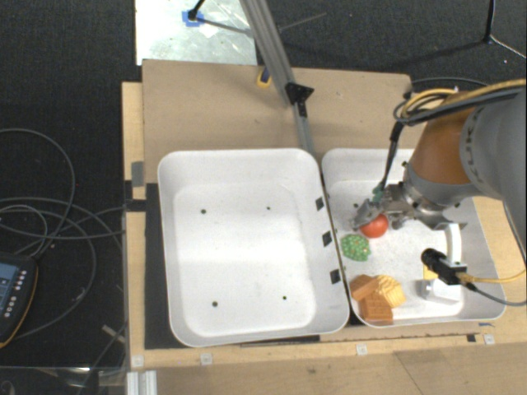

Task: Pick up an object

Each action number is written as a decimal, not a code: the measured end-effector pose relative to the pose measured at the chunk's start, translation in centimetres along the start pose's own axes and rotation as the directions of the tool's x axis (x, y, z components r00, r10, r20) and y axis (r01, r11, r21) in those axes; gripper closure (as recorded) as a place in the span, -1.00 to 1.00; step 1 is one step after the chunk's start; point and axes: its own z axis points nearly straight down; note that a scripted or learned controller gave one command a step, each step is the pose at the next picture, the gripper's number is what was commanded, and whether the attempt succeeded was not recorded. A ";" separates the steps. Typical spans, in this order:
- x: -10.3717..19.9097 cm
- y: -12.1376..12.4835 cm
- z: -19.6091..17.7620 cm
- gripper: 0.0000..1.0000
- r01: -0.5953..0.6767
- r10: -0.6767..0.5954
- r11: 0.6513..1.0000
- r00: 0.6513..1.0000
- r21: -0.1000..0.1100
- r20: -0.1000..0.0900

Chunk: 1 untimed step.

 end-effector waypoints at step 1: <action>-0.1 0.1 -1.3 1.00 -0.001 0.001 1.000 1.000 -0.006 0.001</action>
